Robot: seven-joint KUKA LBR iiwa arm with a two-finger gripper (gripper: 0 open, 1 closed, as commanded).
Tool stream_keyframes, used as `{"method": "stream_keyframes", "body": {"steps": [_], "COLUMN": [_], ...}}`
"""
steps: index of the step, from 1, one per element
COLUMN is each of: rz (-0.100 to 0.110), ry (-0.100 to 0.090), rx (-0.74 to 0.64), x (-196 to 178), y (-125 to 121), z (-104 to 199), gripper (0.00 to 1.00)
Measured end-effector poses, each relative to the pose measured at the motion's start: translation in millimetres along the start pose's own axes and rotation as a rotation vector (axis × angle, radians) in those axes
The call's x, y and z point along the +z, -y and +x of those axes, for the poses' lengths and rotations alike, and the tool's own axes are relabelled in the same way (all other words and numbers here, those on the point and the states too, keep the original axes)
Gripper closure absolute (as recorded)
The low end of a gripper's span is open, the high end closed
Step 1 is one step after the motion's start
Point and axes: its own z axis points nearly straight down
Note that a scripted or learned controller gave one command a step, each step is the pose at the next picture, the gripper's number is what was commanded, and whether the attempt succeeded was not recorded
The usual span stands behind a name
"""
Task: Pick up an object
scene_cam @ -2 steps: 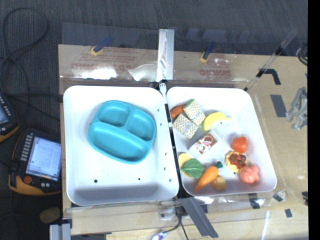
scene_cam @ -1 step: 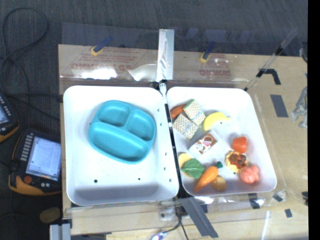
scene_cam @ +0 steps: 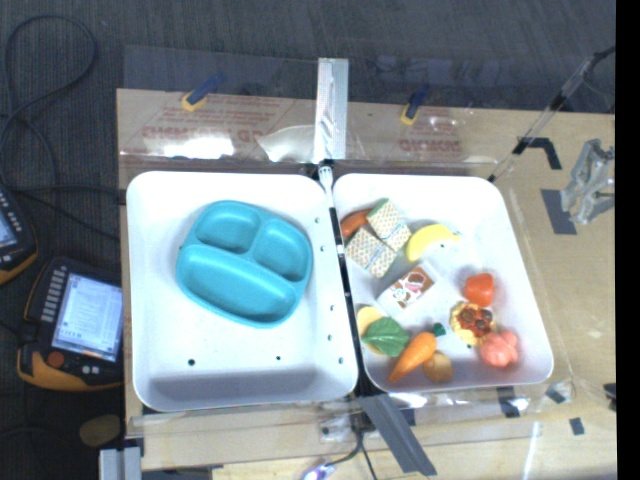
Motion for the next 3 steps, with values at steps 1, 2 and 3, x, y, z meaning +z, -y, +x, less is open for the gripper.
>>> {"method": "stream_keyframes", "body": {"steps": [1, 2, 3], "rz": [-0.001, -0.001, -0.005], "ry": [-0.002, 0.000, 0.001], "rx": [-0.405, -0.737, -1.251], "x": [20, 7, 4], "y": [1, 5, 0], "z": [-1, -16, 2], "gripper": [1.00, 1.00, 1.00]}}
